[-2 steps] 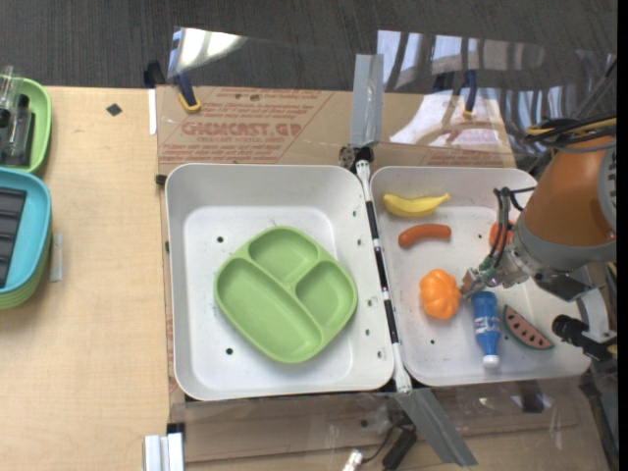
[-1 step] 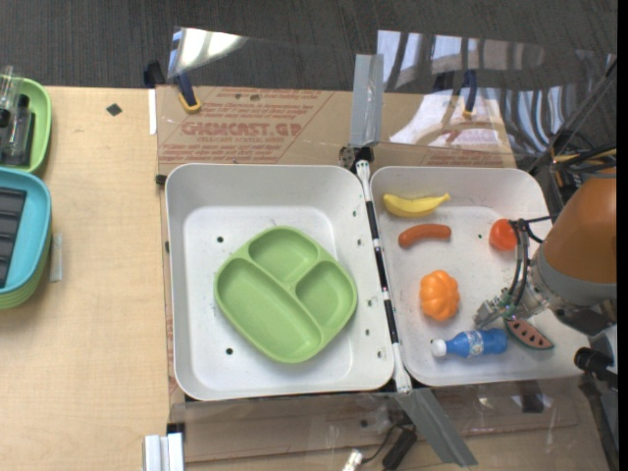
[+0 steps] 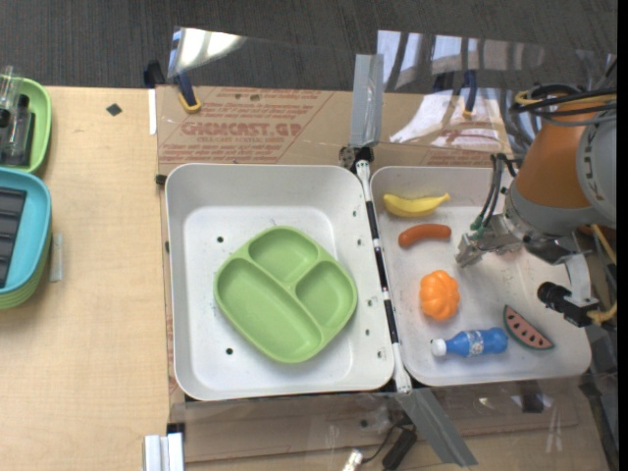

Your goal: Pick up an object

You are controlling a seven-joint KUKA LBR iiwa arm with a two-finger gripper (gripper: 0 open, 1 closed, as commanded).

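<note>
Orange pumpkin (image 3: 440, 294) looks light and hard, maybe slick, so we'd pinch it across the ribbed middle. Gripper (image 3: 469, 255) hovers just beside it, slightly open, holding nothing.

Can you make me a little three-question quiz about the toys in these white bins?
1. True or false: the light green divided plastic plate lies in the left white bin.
2. Which toy lies closest to the blue plastic bottle? A) yellow toy banana B) orange toy pumpkin C) reddish toy sausage
3. Fill in: the arm's tool hangs over the ____ bin.

Key: 1 true; 2 B; 3 right.
</note>
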